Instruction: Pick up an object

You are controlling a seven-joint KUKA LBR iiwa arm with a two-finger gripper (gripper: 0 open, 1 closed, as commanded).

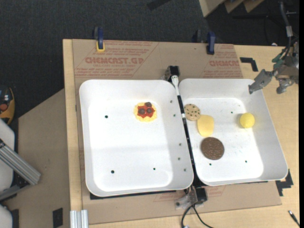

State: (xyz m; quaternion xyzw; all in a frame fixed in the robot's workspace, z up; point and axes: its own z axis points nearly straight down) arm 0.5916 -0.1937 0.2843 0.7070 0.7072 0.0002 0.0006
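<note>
The yellow ball [247,120] lies below-left of the end effector [271,83].

Red print: "CHEMCAST GP" on the brown board [142,56], behind the left bin [95,141].
Second print: behind the right bin [266,165], too cut off to read.
</note>
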